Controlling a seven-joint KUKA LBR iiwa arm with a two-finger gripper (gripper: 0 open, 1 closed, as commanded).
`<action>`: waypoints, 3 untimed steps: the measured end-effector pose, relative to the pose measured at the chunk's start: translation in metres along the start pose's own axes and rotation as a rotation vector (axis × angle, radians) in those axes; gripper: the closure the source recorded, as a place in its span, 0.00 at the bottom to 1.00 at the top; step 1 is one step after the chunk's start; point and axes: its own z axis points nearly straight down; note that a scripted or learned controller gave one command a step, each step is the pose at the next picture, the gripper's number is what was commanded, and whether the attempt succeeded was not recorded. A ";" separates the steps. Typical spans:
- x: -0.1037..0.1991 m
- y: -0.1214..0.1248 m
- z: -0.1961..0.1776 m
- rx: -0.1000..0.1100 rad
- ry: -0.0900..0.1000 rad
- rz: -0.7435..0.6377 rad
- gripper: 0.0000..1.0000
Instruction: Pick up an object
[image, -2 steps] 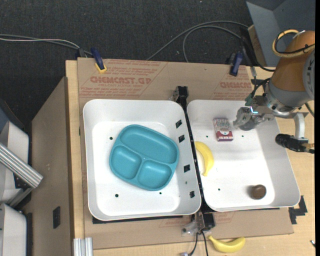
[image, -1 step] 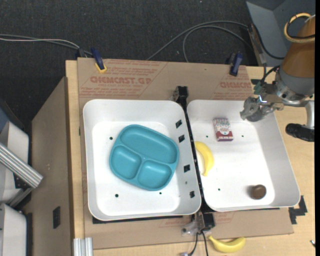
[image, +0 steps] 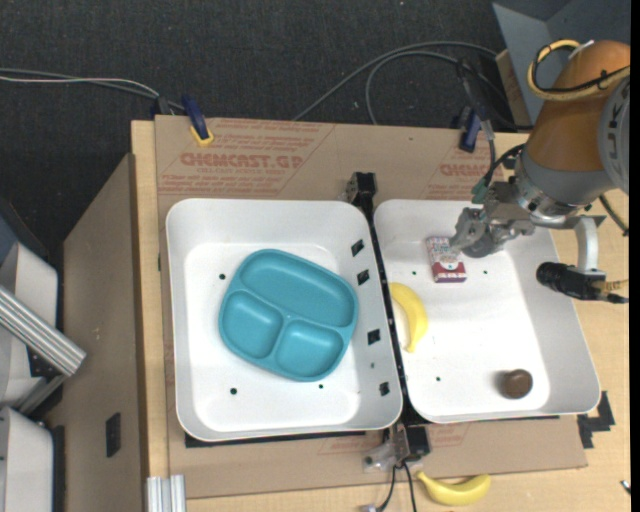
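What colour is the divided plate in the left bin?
Teal blue divided plate, clearest in the camera view.

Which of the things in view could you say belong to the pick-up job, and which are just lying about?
In the job:
hand, above the right bin
small red-and-white box, just beside the hand
banana
brown round object

Lying about:
blue divided plate in the left bin
second banana on the bench
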 end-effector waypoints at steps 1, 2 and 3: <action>0.057 -0.015 -0.013 0.000 0.001 -0.002 1.00; 0.108 -0.028 -0.006 0.001 0.001 -0.001 1.00; 0.167 -0.044 -0.003 0.001 0.001 -0.003 1.00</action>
